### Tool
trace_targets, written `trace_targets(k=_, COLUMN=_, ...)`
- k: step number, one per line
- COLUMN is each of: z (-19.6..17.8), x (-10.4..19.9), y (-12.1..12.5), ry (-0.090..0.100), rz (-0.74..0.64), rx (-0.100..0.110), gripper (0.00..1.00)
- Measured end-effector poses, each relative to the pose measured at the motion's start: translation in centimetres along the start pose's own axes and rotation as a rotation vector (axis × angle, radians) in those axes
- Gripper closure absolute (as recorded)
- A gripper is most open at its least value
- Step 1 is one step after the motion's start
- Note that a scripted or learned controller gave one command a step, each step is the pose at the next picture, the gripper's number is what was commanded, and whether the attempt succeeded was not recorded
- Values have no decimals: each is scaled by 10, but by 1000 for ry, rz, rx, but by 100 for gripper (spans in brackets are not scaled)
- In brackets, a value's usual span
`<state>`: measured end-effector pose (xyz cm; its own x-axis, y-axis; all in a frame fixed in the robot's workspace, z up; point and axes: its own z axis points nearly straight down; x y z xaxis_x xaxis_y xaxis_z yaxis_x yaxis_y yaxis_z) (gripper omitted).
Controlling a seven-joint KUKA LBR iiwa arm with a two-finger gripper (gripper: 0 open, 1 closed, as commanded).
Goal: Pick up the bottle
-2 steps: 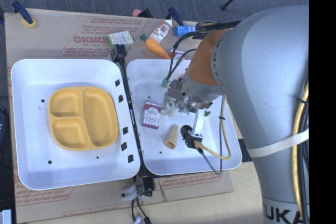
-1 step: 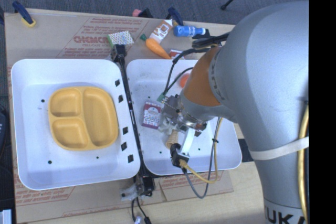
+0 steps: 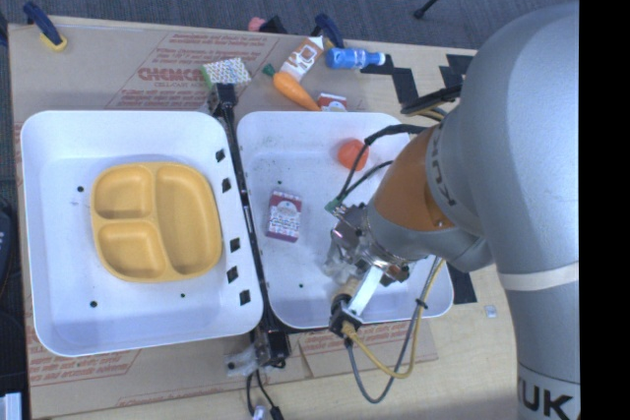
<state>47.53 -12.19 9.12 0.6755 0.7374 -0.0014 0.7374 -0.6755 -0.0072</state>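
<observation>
Gripper (image 3: 340,261) — grip state unclear — low by right bin's (image 3: 295,138) front edge; bottle (image 3: 352,59) outside.

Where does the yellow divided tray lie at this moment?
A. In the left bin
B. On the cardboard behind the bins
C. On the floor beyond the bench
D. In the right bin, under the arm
A. The yellow divided tray lies flat inside the left bin, while the right bin holds a small red packet and an orange ball.
</observation>
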Motion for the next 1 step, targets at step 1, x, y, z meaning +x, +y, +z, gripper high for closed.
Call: trace_targets(k=1, z=-14, x=-50, y=46, ry=2, rz=88, rx=-2, gripper=100)
